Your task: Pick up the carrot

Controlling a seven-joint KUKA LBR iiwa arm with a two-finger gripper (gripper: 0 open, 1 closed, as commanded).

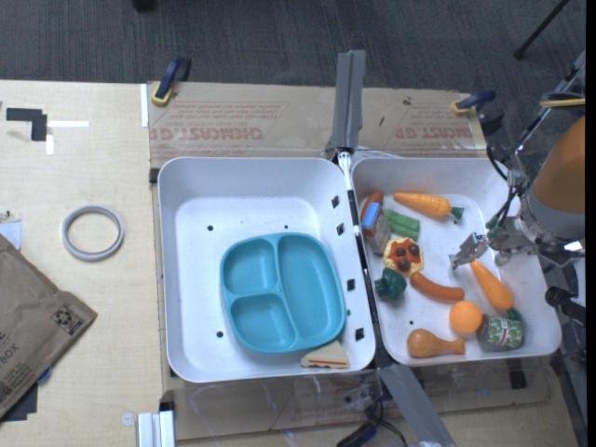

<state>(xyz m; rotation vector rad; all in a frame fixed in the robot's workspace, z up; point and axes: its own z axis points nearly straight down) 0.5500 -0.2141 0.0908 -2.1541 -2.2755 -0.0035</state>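
Note:
A carrot (424, 203) with a green stem end lies along the far side of the right bin (549, 338), pointing left. A second orange, tapered, carrot-like piece (492, 286) lies near that bin's right wall. My gripper (473, 250) hangs over the right bin, just above the upper tip of this second piece and well to the front right of the stemmed carrot. The arm comes in from the right with its orange band (568, 170) showing. Nothing is visibly held.
The right bin also holds a red sausage (438, 289), an orange ball (465, 318), an orange pear-shaped item (433, 344), a green can (503, 331), a pizza slice (402, 252) and green pieces. The left bin holds a teal divided plate (281, 291).

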